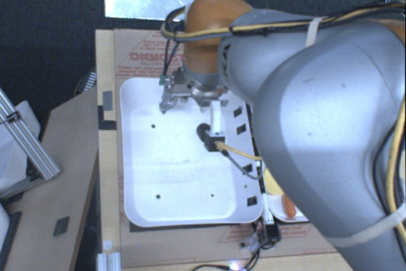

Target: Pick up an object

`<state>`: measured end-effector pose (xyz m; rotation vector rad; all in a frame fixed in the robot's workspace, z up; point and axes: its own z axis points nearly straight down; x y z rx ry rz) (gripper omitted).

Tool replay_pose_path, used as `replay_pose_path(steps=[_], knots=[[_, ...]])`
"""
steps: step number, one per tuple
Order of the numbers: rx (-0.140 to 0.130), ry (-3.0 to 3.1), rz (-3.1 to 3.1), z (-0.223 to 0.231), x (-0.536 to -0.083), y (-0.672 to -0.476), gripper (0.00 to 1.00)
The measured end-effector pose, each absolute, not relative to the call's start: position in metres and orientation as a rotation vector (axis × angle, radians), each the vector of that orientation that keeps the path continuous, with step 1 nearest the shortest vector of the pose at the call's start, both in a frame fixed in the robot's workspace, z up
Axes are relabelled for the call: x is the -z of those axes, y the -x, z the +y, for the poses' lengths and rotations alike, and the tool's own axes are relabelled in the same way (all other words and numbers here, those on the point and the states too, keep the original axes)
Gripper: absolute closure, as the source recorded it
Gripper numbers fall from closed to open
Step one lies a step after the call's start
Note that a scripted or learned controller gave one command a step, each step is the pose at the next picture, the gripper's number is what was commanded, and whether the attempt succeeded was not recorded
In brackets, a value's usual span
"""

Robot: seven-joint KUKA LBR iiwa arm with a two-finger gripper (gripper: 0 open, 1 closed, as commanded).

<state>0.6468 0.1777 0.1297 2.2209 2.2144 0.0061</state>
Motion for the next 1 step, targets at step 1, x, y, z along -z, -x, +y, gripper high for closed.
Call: replay_pose_path(steps=[1], knots=[[-0.006, -2.217, 2.223, 0.1816, -0.1381, -0.6455, 1.0]])
